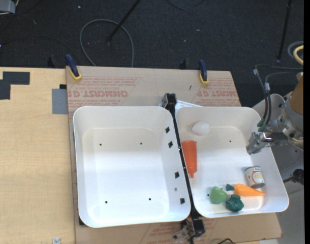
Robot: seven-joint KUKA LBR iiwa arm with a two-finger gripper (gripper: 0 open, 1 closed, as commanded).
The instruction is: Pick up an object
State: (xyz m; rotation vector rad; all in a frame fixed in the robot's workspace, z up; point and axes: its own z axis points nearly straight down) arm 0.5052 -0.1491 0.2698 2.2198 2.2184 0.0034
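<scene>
The right bin [231, 117] holds several objects. An orange-red cylinder [189, 157] lies along its left wall. A white rounded object [200, 128] sits near the back. At the front right are a small can [254, 177], an orange carrot [248, 190], a light green piece [217, 195] and a dark green piece [235, 203]. My gripper [255, 142] hangs over the bin's right side, above and behind the can, touching none of the objects.
The left bin [84, 136] stands beside the right one, with a black divider strip [176, 151] between them. Both rest on cardboard [134, 88] held by two clamps. A wooden bench surface [28, 161] lies to the left.
</scene>
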